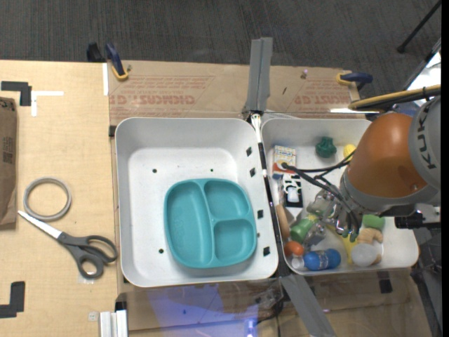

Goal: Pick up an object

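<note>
Reaching down into the right-hand shallow white plastic bin (410,257), the grey arm with its orange band (384,161) has its tool (335,220) low among the clutter near the bin's front half. From this slanted overhead view the wrist and cables mask the tip, so I cannot tell how the tool is set, nor whether anything sits in it.

The candidates all lie in that bin. Just beside the tool, toward the left wall, sits a small green rounded piece (304,228), with a red-orange ball-like bit (295,248) below it and a blue capsule-shaped toy (324,260) near the front rim. A pale rounded lump (365,255) and a lime-green block (372,222) lie on the tool's right. Well apart, at the back of the bin, rest a dark green crumpled item (325,147) and a small yellow piece (349,150). The left white bin (137,188) carries a teal three-compartment plastic tray (210,222); grey-handled scissors (76,246) and a roll of tape (48,198) lie on the wooden worktop (52,139).

This looks like the descent-and-grasp step, not yet a lift. The next move likely calls for closing on one item, probably the green piece nearest, without snagging its close neighbours, then rising straight up clear of the bin wall.
</note>
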